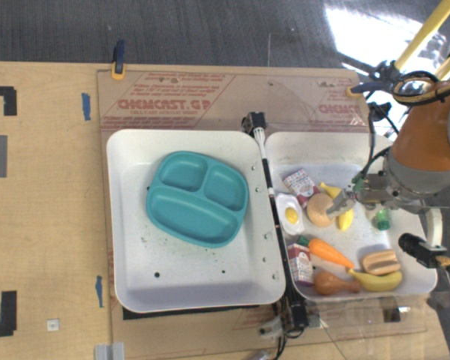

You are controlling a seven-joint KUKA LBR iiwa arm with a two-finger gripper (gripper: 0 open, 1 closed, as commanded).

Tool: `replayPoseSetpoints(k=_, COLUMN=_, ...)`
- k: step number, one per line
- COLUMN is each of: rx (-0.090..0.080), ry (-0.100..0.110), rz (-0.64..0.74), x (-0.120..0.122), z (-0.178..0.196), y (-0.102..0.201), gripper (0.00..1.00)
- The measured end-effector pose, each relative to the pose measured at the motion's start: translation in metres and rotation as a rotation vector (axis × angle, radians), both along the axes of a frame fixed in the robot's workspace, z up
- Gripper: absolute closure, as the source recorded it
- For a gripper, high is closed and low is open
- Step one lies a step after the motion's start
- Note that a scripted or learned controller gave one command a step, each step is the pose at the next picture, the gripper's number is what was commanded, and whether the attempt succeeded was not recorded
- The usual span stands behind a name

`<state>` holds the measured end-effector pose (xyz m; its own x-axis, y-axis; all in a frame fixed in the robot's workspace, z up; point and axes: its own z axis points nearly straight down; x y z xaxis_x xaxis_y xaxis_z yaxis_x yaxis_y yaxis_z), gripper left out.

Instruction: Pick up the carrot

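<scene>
The carrot (330, 251) lies in the right bin (326, 145), toward its front, slanting from ten to four o'clock, with a hot dog (381, 261) at its three o'clock and a banana (379, 280) at its four. The gripper (343, 203) hovers at the carrot's twelve o'clock beside a round bread roll (319, 211); whether it grasps anything I cannot tell. The teal divided plate (197, 198) sits in the left bin (127, 223).

We are looking at a robotics lab, not a kitchen. The bench (52, 201) is bare board with black and blue tape marks near its left edge, and a protective sheet printed with a maker's name lies along the far edge. Two bins (127, 223) are clamped together; toy food (331, 252) fills the right one, beside the arm (427, 137) with its cables.
</scene>
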<state>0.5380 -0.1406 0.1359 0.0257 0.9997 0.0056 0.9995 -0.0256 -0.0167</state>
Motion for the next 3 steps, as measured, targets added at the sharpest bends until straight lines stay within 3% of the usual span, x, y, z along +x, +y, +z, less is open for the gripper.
replayPoseSetpoints(k=1, rx=-0.007, ry=-0.020, rz=0.019, x=-0.046, z=-0.044, y=0.033, gripper=0.00)
replayPoseSetpoints(k=2, rx=-0.008, ry=-0.022, rz=-0.097, x=0.063, z=-0.046, y=0.031, gripper=0.00)
replayPoseSetpoints(k=3, rx=-0.009, ry=-0.027, rz=0.125, x=-0.019, z=-0.047, y=0.012, gripper=0.00)
